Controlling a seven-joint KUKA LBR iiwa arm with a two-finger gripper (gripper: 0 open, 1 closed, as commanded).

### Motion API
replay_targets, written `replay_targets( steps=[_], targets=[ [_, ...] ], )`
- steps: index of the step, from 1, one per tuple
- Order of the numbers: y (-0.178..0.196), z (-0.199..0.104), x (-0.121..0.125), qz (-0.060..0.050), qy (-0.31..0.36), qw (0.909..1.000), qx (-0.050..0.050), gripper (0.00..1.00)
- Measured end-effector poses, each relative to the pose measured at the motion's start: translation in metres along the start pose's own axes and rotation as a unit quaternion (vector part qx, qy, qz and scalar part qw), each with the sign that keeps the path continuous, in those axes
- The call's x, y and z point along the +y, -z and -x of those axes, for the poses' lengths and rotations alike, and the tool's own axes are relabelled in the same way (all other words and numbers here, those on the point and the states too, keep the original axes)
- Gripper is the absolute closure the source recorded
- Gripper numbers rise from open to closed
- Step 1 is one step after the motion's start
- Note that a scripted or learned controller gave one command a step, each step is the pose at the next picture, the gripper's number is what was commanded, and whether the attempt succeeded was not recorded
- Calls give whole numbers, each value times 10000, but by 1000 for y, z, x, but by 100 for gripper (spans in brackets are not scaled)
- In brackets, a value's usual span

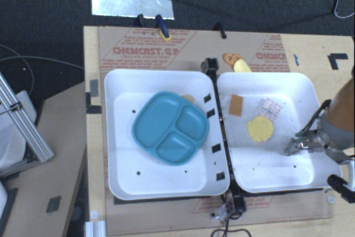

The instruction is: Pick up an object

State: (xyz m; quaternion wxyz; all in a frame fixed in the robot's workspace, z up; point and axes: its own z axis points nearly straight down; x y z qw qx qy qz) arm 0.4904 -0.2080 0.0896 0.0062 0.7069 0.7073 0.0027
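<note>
In the left bin lies a blue plate with 3 compartments, tilted a little, with something pale peeking out just behind its upper edge, too hidden for me to name. Between the 2 bins runs a dark divider with clips.

In the right bin I see 3 candidates: an orange block near the divider, a yellow disc toward the middle, and a clear wrapper with red marks touching the disc's upper right. Behind that bin's far rim, on the cardboard, sit a yellow piece and a small orange thing.

My gripper is at the bin's right side, low over the white floor, near the disc but apart from it. Whether it is spread or closed I cannot tell; nothing shows pinched in it.

I judge this the approach step: nothing is lifted yet. The disc is the nearest thing, so the next move calls for shifting left over it, lining up across its width and coming down. It looks flat, so gripping its edge may be hard.

The cardboard reads "CHEMCAST GP" in red, upside-down; the print repeats at the right, partly cut off.
</note>
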Motion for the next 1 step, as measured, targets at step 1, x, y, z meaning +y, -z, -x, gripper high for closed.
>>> replay_targets(
  steps=[1],
  targets=[
    [0, 0, 0, 2, -3, 10000, 1, 100]
  ],
)
